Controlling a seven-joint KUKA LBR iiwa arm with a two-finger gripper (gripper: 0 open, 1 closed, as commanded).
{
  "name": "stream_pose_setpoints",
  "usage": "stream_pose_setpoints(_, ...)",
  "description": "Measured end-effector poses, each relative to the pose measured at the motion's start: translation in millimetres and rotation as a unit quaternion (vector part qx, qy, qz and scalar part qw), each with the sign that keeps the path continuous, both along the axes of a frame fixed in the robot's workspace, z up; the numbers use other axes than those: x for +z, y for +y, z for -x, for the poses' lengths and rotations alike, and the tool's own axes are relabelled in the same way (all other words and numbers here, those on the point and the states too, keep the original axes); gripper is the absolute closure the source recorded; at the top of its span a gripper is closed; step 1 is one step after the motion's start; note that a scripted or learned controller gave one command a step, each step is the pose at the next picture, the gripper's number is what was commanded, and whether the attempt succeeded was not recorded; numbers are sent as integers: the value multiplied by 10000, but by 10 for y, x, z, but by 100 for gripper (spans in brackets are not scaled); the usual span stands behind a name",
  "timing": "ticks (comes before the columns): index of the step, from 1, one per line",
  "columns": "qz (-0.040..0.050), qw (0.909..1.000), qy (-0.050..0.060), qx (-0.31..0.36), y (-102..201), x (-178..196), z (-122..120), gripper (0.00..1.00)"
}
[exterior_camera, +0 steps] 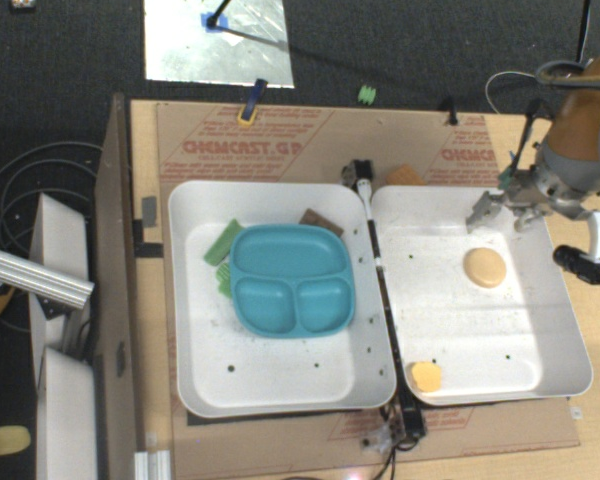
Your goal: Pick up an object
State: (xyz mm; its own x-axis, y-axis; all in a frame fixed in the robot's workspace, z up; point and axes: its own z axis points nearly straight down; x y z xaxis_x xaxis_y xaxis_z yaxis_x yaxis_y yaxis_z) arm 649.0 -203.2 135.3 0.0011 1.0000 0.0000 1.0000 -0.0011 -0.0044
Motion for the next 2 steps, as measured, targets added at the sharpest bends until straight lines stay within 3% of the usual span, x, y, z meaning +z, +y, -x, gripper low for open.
stream_pose_setpoints(1, -2, 10000, -13, 10, 32, -377, 270, 0)
stream_pose_setpoints(2, 3, 10000, -26, 12, -9, -505, 400, 0)
